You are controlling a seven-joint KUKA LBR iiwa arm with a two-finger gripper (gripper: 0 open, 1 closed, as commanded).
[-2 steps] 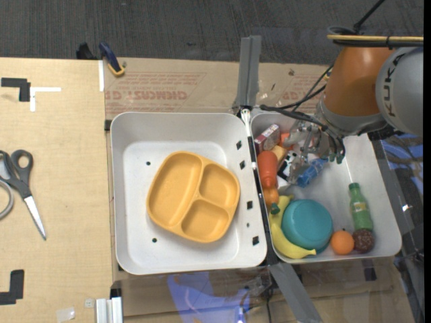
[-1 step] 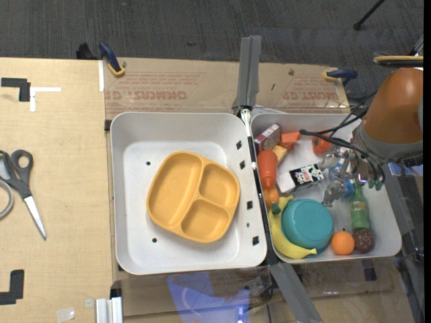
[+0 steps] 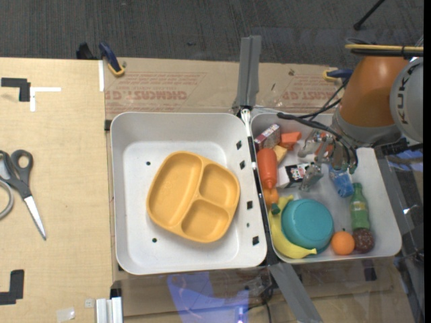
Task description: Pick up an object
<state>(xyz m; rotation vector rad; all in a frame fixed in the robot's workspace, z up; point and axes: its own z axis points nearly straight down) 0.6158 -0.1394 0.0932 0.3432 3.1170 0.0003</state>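
The thing nearest my claw (image 3: 318, 170) is a small black-and-white packet (image 3: 294, 173), lying flat on the floor of the right bin (image 3: 389, 200), just to the left of my fingertips. It is my likeliest target, though that is my judgement only; the task names no one object. I cannot tell whether my claw is spread or clenched, because cables and metal parts blur together there, and I see nothing gripped in it.

Around that packet the bin is crowded, which is why my approach comes straight down from above. A carrot (image 3: 267, 167) lies lengthwise along the left wall, touching a small orange piece below it. A red-and-white box (image 3: 268, 135) and an orange block (image 3: 290, 138) sit near the far corner. On my right side a blue bottle (image 3: 343, 184) and a green bottle (image 3: 359, 210) lie end to end. Toward the near wall a teal bowl (image 3: 308, 222) rests upside down on a banana (image 3: 288, 245), with an orange ball (image 3: 343, 243) and a dark round fruit (image 3: 363, 239) just beside it.

The left bin (image 3: 128, 180) holds a yellow divided plate (image 3: 193, 197), lying flat and well apart from my work. Both bins stand on the surface (image 3: 54, 180), where scissors (image 3: 25, 188) lie at the far left.

With so many neighbours close by, I judge the risk to be nudging the carrot or blue bottle.
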